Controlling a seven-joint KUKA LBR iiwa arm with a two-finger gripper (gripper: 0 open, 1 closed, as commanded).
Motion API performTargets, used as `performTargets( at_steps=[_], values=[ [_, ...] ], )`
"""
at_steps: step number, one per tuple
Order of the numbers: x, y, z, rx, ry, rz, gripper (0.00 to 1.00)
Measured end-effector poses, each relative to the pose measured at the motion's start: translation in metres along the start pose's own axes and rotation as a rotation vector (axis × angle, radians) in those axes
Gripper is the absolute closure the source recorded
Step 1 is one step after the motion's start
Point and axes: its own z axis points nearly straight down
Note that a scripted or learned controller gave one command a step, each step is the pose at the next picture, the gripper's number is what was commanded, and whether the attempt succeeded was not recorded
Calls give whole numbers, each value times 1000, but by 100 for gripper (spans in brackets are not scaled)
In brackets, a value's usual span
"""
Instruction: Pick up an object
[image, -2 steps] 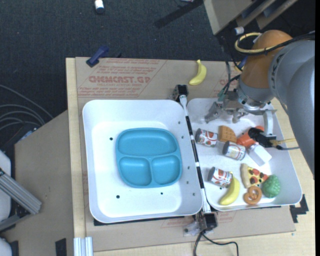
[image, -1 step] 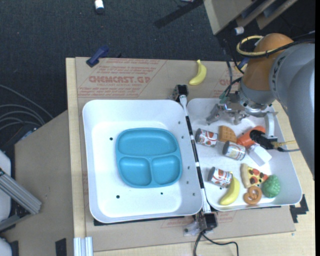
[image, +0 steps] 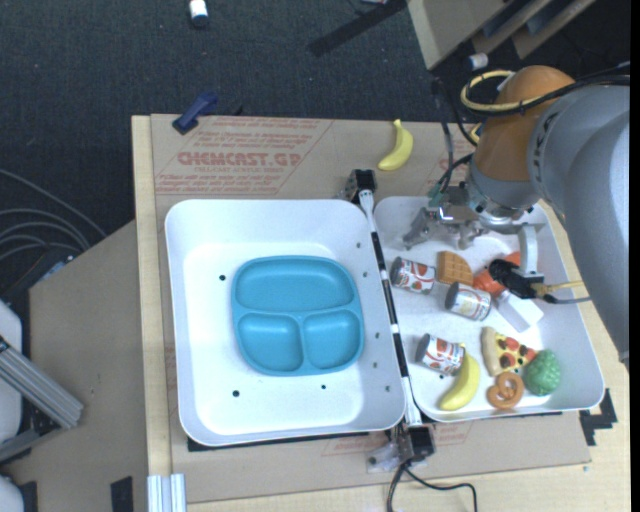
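Pincer (image: 447, 226) on my feed sits low over the right bin's (image: 580, 352) far end, fingers spread with nothing between them, while just beyond it I see a can (image: 412, 275), a cracker (image: 453, 266), another can (image: 467, 300), then pizza (image: 504, 350), pretzel (image: 504, 390) and banana (image: 459, 383).

Glossy white plastic bins (image: 190, 330) sit on matt brown board (image: 250, 160); the smooth blue tray (image: 297, 312) looks plastic.

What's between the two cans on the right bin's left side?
Nothing: bare white bin floor separates the upper can from the lower can, in the camera view.
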Motion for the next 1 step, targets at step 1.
performTargets(
  at_steps=[1],
  values=[
    [-11, 0, 0, -2, -1, 1, 0]
  ],
)
